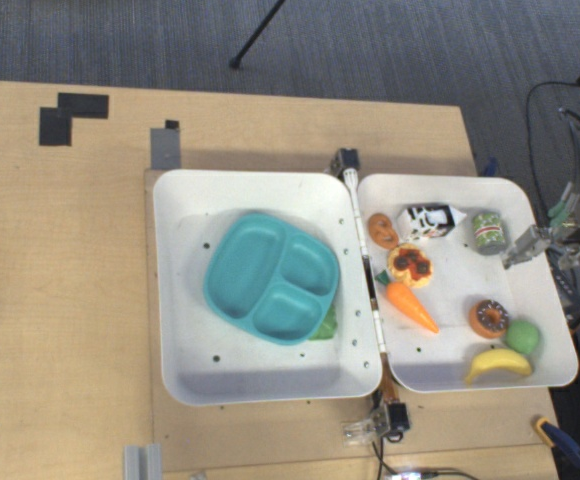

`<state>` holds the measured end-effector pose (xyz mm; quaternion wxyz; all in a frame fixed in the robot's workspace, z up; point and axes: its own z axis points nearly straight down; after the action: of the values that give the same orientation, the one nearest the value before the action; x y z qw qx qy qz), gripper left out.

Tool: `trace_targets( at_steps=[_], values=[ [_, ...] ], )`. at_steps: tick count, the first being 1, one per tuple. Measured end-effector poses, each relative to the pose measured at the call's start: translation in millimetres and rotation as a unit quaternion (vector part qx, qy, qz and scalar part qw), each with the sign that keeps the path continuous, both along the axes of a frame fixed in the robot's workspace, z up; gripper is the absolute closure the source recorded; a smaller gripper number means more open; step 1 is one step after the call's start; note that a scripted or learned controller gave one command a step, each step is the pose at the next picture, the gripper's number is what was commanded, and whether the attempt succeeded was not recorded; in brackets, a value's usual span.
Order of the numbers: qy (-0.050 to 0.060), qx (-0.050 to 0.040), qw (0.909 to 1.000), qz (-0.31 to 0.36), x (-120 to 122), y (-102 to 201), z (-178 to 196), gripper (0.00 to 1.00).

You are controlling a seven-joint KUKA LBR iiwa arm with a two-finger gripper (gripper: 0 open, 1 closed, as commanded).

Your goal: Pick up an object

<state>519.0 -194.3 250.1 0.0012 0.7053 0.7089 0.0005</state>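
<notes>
Gripper [526, 247] sits at the right bin's [540, 313] right rim; cannot tell its grasp state. Right bin contents: carrot [411, 306], banana [499, 365], green ball [522, 337], donut [490, 316], green can [488, 231], black-and-white toy [428, 220], small pizza [411, 265]. Left bin [185, 268] holds a tilted teal divided plate [272, 276].

claw [522, 252] at far right edge of view, low, pointing left; arm mostly out of frame.
</notes>
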Motion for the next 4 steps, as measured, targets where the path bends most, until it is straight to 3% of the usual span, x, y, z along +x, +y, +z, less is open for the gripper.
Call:
trace_targets(
  at_steps=[1, 2, 3, 4],
  values=[
    [0.001, 0.0008, 0.9983, -0.057, 66.7, -10.8, -52.5, 0.00],
    [-0.002, -0.0001, 1.0000, 0.000, 100.7, 10.5, -164.3, 0.00],
    [0.021, -0.0004, 0.9991, 0.037, 140.4, 30.8, -163.3, 0.00],
    [0.019, -0.0013, 0.9990, 0.039, 141.6, 31.1, -152.3, 1.00]
  ],
)
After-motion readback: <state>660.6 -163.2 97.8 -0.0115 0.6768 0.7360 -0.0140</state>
